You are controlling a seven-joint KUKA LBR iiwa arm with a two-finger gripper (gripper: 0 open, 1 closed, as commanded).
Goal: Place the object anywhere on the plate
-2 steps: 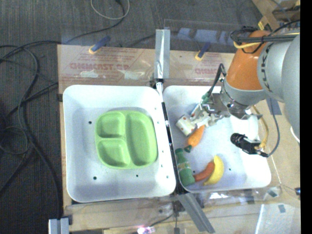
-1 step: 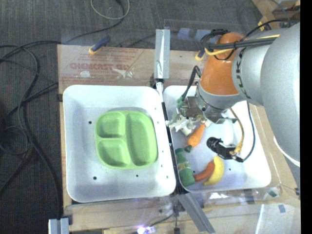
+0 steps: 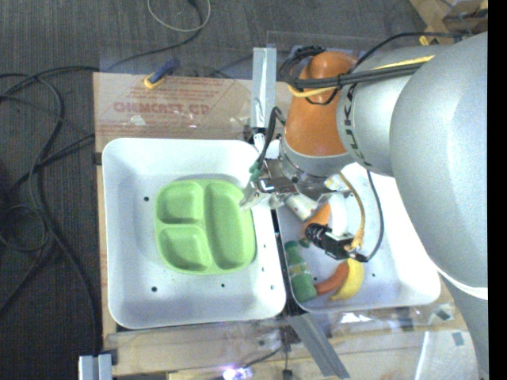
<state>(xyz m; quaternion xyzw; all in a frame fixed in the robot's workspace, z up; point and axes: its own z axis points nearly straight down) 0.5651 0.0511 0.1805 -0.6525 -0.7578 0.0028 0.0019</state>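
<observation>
I see the green divided plate [image 3: 207, 226] sitting flat in the left bin [image 3: 127, 291], all three compartments bare, so the drop target is open and easy to hit from above. The right bin [image 3: 412, 287] holds the loose items: a banana-like toy with an orange end [image 3: 346, 278], a green toy piece [image 3: 299, 271] tight against the bin's left wall, and an orange piece [image 3: 323, 210] half hidden under cabling. Which one counts as the object I cannot say; all of them sit in the right bin, none on the plate.

The arm [image 3: 428, 133] leans in from the right, and its orange band [image 3: 317, 121] hangs over the seam between the bins. The gripper [image 3: 313, 212] sits low in the right bin, just left of the orange piece, near the black connector [image 3: 329, 240]. Wrist and cables block the jaws, so I cannot tell whether they are wide, narrow or holding anything.

My read: this is the pick stage, since the wrist is over the source bin and the plate is untouched. The items crowd the left wall, probably a cramped grasp with some risk of slipping.
</observation>
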